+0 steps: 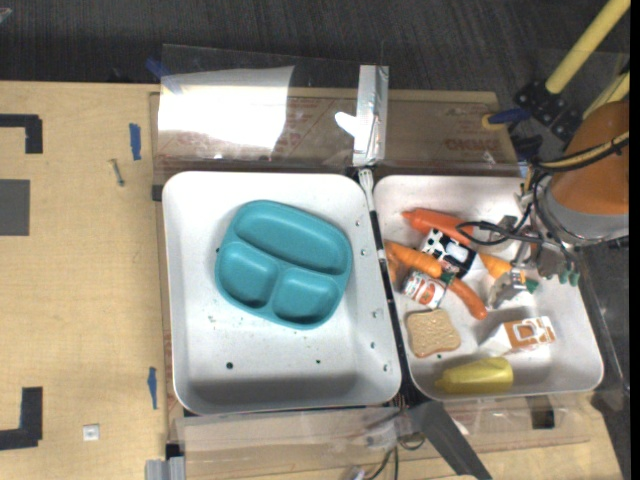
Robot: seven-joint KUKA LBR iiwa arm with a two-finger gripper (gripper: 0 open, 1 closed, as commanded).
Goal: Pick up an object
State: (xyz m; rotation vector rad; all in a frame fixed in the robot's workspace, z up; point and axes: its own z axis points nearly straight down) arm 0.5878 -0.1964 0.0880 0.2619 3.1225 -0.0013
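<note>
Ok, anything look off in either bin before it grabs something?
Nothing looks spilled or broken. The teal tray sits slightly askew in the left bin. In the right bin, carrots and small packets lie jumbled together.

We see the right bin [585, 368] crowded: carrots [430, 264], a toast slice [433, 333] and a yellow piece [475, 374] lie close together. The left bin [190, 298] holds a teal tray [284, 262], with bare floor around it.
</note>
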